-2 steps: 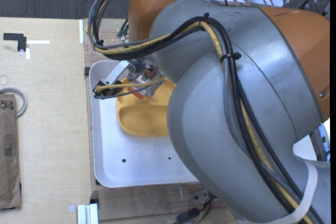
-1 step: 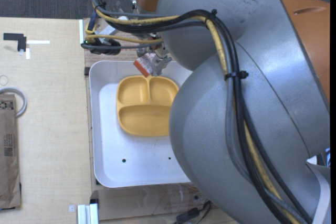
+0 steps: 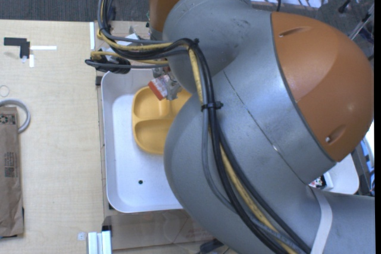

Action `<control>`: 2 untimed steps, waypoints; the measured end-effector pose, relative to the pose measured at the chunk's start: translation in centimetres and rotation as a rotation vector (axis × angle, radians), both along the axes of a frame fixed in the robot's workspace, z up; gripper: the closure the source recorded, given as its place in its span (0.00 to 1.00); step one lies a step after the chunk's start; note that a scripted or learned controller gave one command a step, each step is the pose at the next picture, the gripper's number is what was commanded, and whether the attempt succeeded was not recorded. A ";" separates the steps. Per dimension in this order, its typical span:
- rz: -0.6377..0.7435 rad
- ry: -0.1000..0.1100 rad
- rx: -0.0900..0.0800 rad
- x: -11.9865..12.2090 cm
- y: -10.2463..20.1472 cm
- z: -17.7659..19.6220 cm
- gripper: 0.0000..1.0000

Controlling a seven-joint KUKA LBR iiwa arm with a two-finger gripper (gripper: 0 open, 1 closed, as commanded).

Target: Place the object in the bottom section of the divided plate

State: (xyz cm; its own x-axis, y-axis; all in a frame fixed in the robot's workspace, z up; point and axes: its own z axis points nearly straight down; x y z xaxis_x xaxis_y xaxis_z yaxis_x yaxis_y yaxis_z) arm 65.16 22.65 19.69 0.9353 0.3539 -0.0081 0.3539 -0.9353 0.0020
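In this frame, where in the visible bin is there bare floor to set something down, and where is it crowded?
Bare floor lies in the white bin between the yellow divided plate and its near rim, plus a strip along the left wall. The plate's top right, under the arm and a red object, is crowded.

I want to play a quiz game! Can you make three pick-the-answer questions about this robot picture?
1. Where is the divided plate?
A. in the white bin
B. on the wooden bench top
C. on the dark floor

2. What colour is the divided plate?
A. blue
B. yellow
C. green

3. The small red object is
A. flat on the wooden bench
B. over the plate's upper part, at the arm's tip
C. on the bin floor beside the plate

Answers: 1 A, white bin walls surround it. 2 B, it looks yellow. 3 B, the red shows above the plate's rim.
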 end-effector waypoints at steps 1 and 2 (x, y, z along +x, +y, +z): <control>-0.034 0.000 0.000 0.0 0.0 -5.5 1.00; -0.163 -0.017 0.008 -5.5 -0.5 -9.7 1.00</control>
